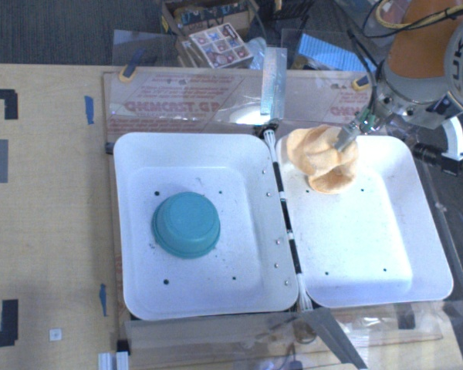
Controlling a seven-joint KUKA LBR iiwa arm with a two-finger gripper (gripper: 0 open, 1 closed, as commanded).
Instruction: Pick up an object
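A crumpled tan, soft-looking object (320, 160) sits at the far left corner of the right bin (386, 276). My gripper (346, 138) reaches down from the upper right, and its narrow fingers are pinched into the object's upper right edge, where the material bunches around them. The object's top rises slightly above the line of the bin's far rim. A teal bowl (187, 223) lies upside down in the middle of the left bin (139, 160), far from the gripper.
The arm's orange band (428, 29) and grey wrist hang over the right bin's far right corner. A divider ridge (285, 214) runs between the bins. Clear plastic sheeting and boxes lie behind the bins.
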